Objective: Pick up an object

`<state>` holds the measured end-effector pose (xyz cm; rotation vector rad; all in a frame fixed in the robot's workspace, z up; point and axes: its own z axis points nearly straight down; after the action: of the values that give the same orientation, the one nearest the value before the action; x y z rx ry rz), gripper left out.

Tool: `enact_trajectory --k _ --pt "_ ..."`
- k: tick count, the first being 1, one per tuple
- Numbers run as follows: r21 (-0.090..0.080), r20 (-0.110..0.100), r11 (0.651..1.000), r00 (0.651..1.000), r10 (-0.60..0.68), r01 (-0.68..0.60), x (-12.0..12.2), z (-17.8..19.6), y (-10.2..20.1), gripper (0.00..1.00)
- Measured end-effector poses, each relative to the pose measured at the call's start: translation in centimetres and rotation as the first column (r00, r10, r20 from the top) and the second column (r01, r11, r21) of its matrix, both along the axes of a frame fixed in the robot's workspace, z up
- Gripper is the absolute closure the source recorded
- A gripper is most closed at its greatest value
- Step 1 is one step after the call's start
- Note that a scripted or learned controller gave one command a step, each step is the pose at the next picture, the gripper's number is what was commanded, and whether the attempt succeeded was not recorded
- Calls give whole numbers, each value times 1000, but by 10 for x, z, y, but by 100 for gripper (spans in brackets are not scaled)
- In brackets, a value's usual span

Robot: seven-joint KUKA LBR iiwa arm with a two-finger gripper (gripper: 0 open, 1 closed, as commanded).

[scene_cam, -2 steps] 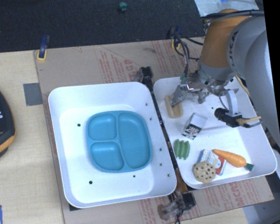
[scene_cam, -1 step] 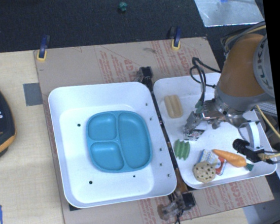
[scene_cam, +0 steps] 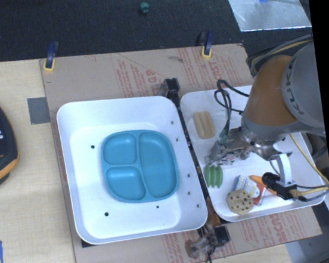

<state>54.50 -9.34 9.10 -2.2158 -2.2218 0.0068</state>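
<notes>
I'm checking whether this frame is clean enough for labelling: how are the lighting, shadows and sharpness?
Camera view: lighting is even and soft, with no hard glare on the white bins; the blue divided plate reads crisp. The arm casts only a faint shadow in the right bin. The gripper is cluttered and slightly soft, and the small items near it, like the green object, lack fine detail.

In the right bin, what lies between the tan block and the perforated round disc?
In the camera view, the green ridged piece lies between the tan block and the perforated round disc, close to the right bin's left wall.
</notes>
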Motion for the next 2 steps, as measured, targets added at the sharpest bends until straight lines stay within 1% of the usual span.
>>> enact_trajectory --k 1,2 --pt "-1 -2 1000 1000 2 -2 0 10 -1 100" --pt "1 4 1000 1000 2 -2 17 101 75 100"
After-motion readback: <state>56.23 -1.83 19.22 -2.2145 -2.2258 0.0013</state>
